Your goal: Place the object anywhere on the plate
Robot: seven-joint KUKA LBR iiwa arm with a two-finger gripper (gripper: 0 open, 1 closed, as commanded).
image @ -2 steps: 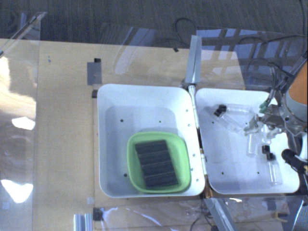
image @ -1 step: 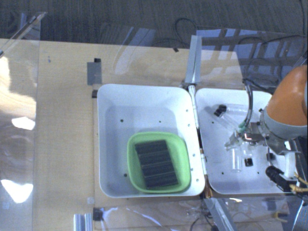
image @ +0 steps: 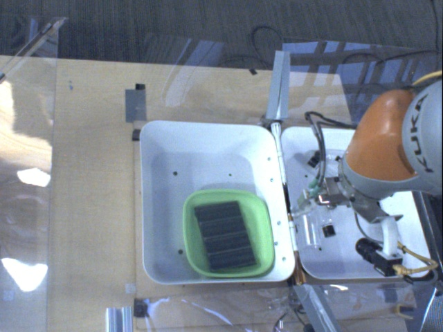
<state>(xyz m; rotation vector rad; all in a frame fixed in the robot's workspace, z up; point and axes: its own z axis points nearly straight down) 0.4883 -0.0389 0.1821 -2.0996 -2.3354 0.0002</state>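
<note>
Since the dark ridged block [image: 223, 235] already lies on the green plate [image: 259, 216], the gripper [image: 315, 203], at three o'clock, probably hangs apart and clear.

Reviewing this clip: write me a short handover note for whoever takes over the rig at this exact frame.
Gripper: over the right bin, near the wall it shares with the left bin; whether it is open or shut cannot be made out, and nothing can be seen held.
Green plate: in the left bin, toward its front right corner.
Dark ridged object: lying flat on the plate, inside the rim.
Done: the object sits on the plate, so the placement looks complete.
Left: probably just confirm the arm is free of the object and let it move off.
</note>
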